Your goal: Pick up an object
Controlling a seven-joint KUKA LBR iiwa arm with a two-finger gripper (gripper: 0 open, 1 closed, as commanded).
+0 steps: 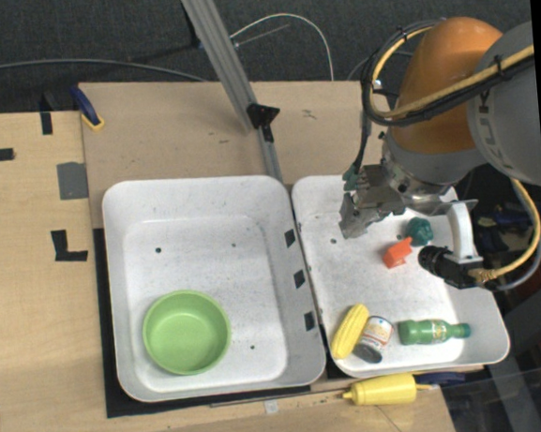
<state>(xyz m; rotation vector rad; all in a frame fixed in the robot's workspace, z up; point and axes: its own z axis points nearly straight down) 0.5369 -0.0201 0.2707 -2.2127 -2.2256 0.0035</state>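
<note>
My gripper (pixel 357 218) hangs over the upper part of the right bin (pixel 325 253), its grey fingers pointing down and left; I see nothing between them. Just right of it lie a small orange-red block (pixel 397 254) and a teal piece (pixel 420 231). Near the bin's front edge rest a yellow corn-like item (pixel 349 331), a small can (pixel 376 334) and a green bottle (pixel 431 331) lying on its side.
The left bin (pixel 195 217) holds a green bowl (pixel 186 332) at its front left. A yellow bottle (pixel 384 390) lies on the bench outside the right bin's front edge. A grey pole (pixel 229 68) slants across the back. Cables loop around the arm's wrist.
</note>
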